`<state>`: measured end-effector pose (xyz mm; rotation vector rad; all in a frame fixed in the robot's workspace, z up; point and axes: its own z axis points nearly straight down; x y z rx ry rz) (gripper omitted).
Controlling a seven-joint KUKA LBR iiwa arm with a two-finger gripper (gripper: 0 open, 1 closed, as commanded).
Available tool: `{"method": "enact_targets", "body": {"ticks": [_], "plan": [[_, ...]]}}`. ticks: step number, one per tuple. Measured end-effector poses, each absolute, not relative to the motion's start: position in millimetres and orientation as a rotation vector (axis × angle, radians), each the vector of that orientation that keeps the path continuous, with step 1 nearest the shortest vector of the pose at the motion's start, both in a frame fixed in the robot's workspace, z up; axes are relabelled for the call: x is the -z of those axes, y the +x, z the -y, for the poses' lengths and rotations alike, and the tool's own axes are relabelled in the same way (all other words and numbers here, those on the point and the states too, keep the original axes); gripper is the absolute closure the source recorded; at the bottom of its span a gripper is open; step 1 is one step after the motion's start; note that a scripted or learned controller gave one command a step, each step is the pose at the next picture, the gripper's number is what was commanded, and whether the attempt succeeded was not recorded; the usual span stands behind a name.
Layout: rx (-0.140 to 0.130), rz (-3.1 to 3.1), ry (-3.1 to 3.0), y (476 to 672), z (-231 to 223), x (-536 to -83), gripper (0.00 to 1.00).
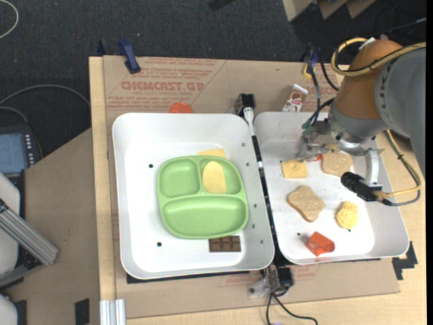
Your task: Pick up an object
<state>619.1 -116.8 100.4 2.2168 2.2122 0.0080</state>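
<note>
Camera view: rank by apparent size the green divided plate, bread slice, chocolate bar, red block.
1. green divided plate
2. bread slice
3. chocolate bar and red block: they look about alike, so no ranking between them.

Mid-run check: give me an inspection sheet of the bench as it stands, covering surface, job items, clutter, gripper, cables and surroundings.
Surface: two white bins side by side, left bin and right bin, on a cardboard sheet.
Job items: right bin holds a cheese slice, bread slice, corn piece, red block and a cracker partly under the arm.
Clutter: left bin holds a green divided plate with a yellow piece in one compartment, and a chocolate bar.
Gripper: gripper low over the right bin above the cheese slice; jaws unclear.
Cables: yellow cable on the arm.
Surroundings: dark floor.
</note>
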Motion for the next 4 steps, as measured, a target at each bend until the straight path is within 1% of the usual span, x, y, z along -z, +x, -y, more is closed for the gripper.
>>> {"method": "enact_targets", "body": {"ticks": [1,2,3,4], "plan": [[-0.003,-2.215,2.221,617.4,116,-97,0.0],[0.007,-2.226,2.23,546.3,97,-83,0.0],[0.007,-2.221,2.233,475.7,116,-84,0.0],[-0.003,-2.221,2.216,519.8,111,-85,0.0]]}}
